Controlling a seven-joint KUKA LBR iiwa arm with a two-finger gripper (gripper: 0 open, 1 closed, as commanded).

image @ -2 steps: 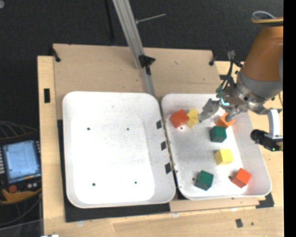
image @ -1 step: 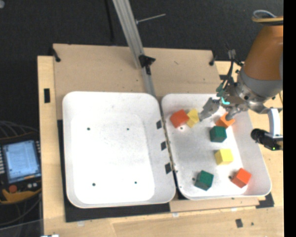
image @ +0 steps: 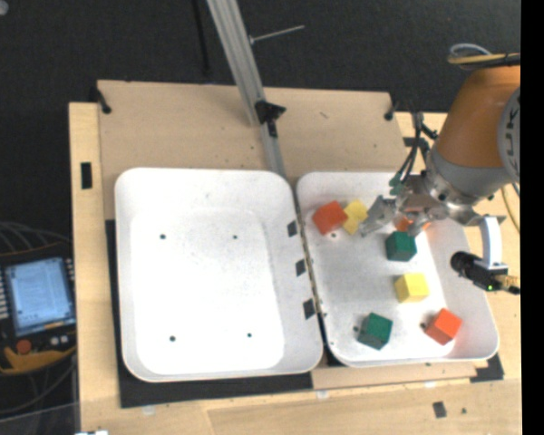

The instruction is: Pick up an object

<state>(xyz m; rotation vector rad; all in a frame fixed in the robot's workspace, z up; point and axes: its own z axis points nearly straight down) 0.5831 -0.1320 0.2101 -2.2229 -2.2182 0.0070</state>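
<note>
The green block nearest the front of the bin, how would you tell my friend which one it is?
Look at the right-hand white bin, the one with the coloured blocks in it. Go to its front edge, at the bottom of the picture, towards the left. The green block there sits alone, left of an orange block and below a yellow block; the other green block sits higher up, by the robot's gripper.

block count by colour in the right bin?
Orange blocks: 2
Yellow blocks: 2
Green blocks: 2
Total: 6, all in the right bin. Anything hidden under the gripper is not counted.
</note>
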